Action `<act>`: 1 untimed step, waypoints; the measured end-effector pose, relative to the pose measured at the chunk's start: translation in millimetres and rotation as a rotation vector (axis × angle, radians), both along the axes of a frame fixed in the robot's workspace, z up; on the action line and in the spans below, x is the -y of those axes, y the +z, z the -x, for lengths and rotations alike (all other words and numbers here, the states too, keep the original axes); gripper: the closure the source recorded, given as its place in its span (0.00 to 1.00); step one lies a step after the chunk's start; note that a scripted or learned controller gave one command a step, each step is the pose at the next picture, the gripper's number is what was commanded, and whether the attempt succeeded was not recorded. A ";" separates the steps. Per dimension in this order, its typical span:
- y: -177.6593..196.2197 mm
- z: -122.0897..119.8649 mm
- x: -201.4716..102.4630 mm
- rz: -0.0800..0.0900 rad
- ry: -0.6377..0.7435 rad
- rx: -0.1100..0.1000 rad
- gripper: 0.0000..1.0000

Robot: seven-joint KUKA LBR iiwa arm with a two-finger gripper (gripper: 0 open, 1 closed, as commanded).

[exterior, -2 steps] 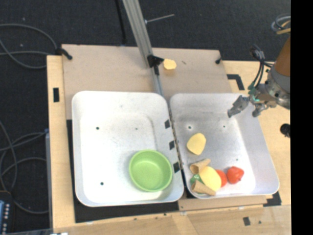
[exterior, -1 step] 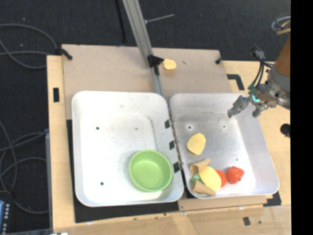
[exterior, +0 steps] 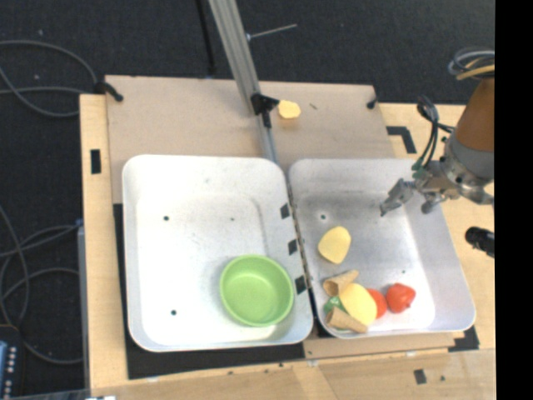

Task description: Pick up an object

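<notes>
White bins point(exterior: 141, 223) carry no legible writing. Reaching in from the right, the arm point(exterior: 476, 132) hangs its gripper point(exterior: 410, 197) — fingers spread, grasping nothing — over the right bin's upper edge, well apart from the pale yellow object point(exterior: 334, 245) lying mid-bin.

bench top point(exterior: 98, 223), pale wood, with a tan board point(exterior: 183, 119) across its far half. dark carpeted floor point(exterior: 50, 23) around it, black cables point(exterior: 33, 82) looping beside the left edge. slanted aluminium post point(exterior: 233, 40) rising from the far edge.
</notes>
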State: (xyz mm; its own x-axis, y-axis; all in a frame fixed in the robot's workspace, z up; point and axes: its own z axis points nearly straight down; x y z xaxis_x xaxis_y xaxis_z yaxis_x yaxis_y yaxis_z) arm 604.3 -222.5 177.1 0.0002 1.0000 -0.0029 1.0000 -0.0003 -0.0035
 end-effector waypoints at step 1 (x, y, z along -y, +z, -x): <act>-62.2 -2.6 4.3 0.000 -0.001 -0.001 0.00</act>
